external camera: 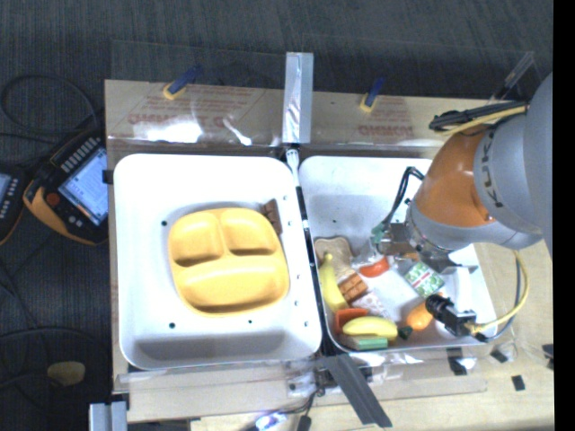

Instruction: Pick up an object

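Note:
The right bin (346,191) holds a heap of toy food at its near side: a banana (329,282), a slice of bread (336,247), a red piece (375,266), a brown waffle-like block (353,287), a green and white carton (422,279), an orange carrot (418,316) and a yellow-green piece (369,329). My gripper (392,239) hangs low over the middle of this bin, just above and right of the red piece. The orange-banded wrist (454,196) hides most of it. Whether anything is in it is hidden.
In the left bin (135,196) lies a yellow divided plate (229,259), with a small brown item (271,215) by the bin's right wall. A handheld controller (76,191) sits left of the bench. Cables (503,308) trail by the right bin's near right corner.

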### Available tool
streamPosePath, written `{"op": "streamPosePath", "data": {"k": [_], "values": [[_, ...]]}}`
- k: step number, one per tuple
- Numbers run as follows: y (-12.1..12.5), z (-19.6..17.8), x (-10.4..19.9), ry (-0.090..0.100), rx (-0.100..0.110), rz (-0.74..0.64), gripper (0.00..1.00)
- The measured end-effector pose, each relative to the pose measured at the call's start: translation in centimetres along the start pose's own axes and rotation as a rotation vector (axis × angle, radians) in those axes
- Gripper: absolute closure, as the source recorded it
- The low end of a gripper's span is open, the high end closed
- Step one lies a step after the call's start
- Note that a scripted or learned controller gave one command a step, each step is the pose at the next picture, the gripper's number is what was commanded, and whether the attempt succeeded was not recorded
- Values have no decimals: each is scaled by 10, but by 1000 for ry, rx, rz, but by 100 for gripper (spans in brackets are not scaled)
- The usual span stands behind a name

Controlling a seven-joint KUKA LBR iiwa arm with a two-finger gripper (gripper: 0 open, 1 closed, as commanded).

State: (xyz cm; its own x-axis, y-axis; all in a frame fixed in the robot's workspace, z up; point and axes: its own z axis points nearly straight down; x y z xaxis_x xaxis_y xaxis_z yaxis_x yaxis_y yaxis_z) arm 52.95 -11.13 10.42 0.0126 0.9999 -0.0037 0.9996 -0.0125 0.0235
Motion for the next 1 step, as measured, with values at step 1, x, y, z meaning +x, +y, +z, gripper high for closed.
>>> {"op": "streamPosePath", "data": {"k": [1], "values": [[22, -114, 65, -1, 27, 185, 100]]}}
